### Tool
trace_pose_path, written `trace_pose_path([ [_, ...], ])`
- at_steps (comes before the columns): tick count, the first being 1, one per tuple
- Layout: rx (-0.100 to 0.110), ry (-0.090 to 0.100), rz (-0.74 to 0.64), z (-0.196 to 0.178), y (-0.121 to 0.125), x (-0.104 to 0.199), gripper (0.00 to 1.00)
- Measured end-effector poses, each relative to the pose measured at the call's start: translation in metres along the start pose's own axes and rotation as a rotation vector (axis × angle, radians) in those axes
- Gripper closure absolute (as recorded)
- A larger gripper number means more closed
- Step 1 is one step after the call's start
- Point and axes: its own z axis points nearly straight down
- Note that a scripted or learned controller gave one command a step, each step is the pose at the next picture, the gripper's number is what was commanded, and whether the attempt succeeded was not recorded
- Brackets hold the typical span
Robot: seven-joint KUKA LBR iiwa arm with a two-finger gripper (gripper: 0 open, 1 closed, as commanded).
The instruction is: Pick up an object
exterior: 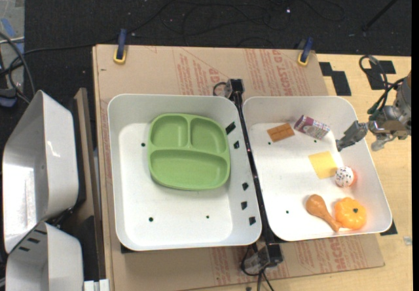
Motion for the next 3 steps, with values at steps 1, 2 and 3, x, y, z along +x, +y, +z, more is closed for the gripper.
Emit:
trace_pose_path([
  [1,-0.012,-0.003,-0.004,-0.007,0.003,0.001,0.00],
  [2,-0.007,-0.001,-0.002,0.057,0.001,0.002,0.00],
  [3,-0.013,-0.004,-0.002,0.105,-0.007,-0.002,0.00],
])
